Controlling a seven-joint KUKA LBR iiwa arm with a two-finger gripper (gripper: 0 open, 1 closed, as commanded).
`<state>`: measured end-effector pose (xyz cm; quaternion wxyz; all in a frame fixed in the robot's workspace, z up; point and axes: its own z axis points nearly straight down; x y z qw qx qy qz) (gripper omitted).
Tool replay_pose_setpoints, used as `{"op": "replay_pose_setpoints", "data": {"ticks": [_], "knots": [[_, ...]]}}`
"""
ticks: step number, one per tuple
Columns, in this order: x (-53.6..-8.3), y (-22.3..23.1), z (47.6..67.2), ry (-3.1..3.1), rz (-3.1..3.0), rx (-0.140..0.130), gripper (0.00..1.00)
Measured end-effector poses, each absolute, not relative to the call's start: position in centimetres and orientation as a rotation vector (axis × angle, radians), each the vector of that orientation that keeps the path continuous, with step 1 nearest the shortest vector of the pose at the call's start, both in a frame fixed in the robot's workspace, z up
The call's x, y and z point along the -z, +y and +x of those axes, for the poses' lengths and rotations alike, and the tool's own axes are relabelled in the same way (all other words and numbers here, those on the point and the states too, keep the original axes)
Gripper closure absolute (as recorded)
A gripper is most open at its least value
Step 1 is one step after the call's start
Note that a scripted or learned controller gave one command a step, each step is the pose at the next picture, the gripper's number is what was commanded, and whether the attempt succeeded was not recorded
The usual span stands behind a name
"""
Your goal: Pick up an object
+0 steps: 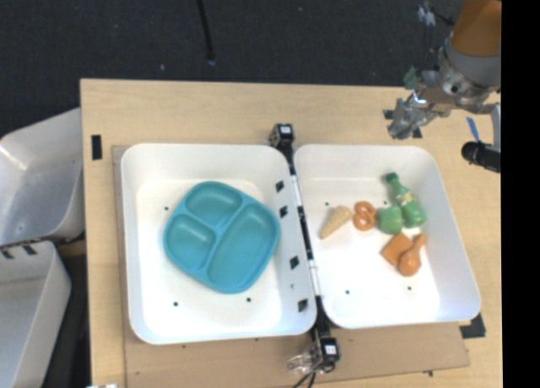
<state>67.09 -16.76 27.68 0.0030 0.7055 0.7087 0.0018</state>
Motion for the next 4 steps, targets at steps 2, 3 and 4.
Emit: {"op": "replay_pose_setpoints", "data": {"ticks": [2, 3, 4], "knots": [[-26.7, -6.8, 67.0, 2.227, 2.216, 0.000, 1.00], [-27.3, -1.4, 66.8, 2.228, 2.215, -0.001, 1.00], [-25.6, 3.5, 66.2, 2.228, 2.216, 0.002, 1.00]]}}
